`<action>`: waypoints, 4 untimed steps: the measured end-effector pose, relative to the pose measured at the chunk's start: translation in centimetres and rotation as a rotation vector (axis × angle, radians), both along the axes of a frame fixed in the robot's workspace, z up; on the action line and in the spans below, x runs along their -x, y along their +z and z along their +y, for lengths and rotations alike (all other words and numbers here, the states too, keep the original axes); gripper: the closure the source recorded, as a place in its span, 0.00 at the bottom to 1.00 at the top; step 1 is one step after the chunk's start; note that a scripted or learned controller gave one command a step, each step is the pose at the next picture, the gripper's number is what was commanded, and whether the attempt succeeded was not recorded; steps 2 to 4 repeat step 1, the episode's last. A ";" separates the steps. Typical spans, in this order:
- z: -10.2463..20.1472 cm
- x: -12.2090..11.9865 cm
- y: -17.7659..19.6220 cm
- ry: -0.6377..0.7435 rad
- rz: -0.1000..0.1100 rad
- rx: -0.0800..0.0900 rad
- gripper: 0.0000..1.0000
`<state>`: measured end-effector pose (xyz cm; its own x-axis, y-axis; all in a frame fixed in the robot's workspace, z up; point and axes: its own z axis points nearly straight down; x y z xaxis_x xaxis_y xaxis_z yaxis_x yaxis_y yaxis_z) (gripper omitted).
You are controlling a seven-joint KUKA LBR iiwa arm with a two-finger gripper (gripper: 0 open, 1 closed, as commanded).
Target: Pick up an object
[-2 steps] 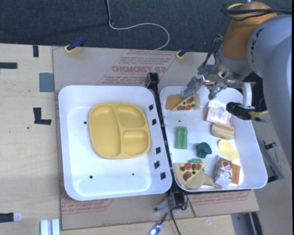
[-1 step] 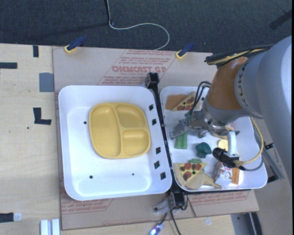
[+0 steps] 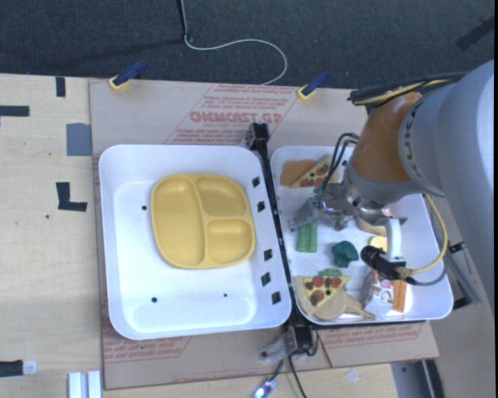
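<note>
My gripper [image 3: 318, 210] hangs low over the right bin [image 3: 423, 309], near its left side, below the orange band of the wrist [image 3: 382, 139]. Just under it lies a light green block [image 3: 306, 238]. A dark green piece [image 3: 344, 251] sits to the right of that block. One pizza slice [image 3: 303, 172] lies at the bin's far left corner, and a second pizza slice [image 3: 323, 289] lies near the front. A small white and orange carton [image 3: 389, 295] stands at the front right. The arm hides the bin's middle and right part.
The left bin [image 3: 124, 305] holds a yellow divided plate [image 3: 202, 220]. A black divider with clips [image 3: 270, 222] runs between the two bins. A black cable with a plug [image 3: 382, 259] loops beside the wrist. Cardboard and wooden bench surround the bins.
</note>
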<state>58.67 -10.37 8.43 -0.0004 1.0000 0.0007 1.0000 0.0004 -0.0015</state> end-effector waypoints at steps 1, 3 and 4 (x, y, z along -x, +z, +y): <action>0.0 0.0 1.0 0.000 0.000 0.001 1.00; 0.0 0.0 1.0 0.000 0.000 0.001 1.00; 0.0 0.0 1.0 0.000 0.000 0.001 1.00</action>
